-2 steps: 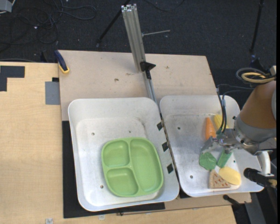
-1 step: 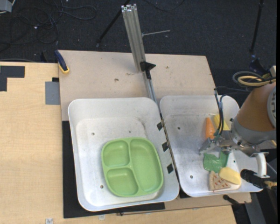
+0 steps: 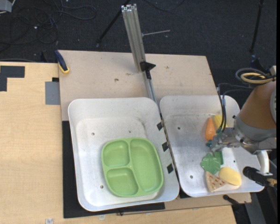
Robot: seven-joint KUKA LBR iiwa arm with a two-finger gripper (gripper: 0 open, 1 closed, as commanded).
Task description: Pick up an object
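Fingers: whether they stand apart or together cannot be told; the gripper [image 3: 218,142] is a small grey blur low over the right bin [image 3: 189,125], and nothing is seen held in it.
Arm: grey with an orange band, the arm [image 3: 259,115] reaches in from the right edge and bends down over the right bin's far-right part.
Nearest thing: an orange carrot-like piece [image 3: 210,129] lies just up and left of the gripper, very near or touching; its long axis runs roughly up and down the view.
Beside it: a yellow piece [image 3: 218,121] sits right against the carrot-like piece on its right, partly hidden by a dark cable.
Below the gripper: a green leafy piece [image 3: 211,163] lies just under the gripper tip, toward the near edge.
Further down: a pale yellow lemon-like piece [image 3: 229,175] and a tan wedge [image 3: 215,183] lie side by side, touching, close to the bin's near rim.
Judged target: either the carrot-like piece or the green leafy piece, since both sit closest to the tip; which one cannot be told.
In the way: the things in the right bin are crowded together, so closing on one may nudge its neighbour.
Left bin: the left bin [image 3: 84,120] bears a green divided tray [image 3: 130,166], well apart from the gripper.
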